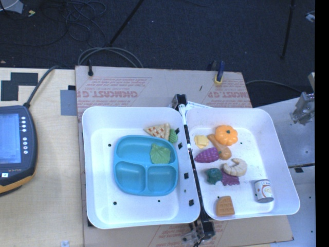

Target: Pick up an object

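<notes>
Pumpkin (226, 135) sat near the far edge of the right bin (280, 138), well left of the tool (302, 109) at the desk's right edge; tool state could not be told.

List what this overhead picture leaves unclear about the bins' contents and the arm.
- Arm: cut off by the right edge of the camera view, so its gripper's state cannot be told.
- Can: label too small to read.
- Green piece by the waffle: partly hidden by the bin wall, identity unclear.
</notes>
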`<state>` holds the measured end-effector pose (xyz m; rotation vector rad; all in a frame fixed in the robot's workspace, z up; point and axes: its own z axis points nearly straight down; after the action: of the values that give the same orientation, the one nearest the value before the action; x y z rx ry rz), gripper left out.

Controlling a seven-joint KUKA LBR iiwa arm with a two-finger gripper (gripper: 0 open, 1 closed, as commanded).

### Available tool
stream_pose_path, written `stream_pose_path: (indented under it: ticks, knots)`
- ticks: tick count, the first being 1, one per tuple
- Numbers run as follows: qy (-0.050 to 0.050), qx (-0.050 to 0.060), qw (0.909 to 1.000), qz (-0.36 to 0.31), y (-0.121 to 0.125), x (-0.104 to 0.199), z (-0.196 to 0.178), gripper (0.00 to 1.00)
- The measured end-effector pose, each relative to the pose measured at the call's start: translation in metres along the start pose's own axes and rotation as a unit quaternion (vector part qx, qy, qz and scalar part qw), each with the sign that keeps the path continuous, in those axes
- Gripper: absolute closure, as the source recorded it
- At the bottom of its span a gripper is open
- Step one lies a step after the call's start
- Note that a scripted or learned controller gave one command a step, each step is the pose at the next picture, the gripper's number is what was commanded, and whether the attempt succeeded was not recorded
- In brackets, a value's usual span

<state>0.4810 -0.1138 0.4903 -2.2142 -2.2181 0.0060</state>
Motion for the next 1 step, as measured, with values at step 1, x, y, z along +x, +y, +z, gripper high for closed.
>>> stream_pose_path:
  ticks: [1]
  knots:
    - [0.0, 0.004, 1.0, -0.002, -0.0054, 0.051, 0.1171, 1.0]
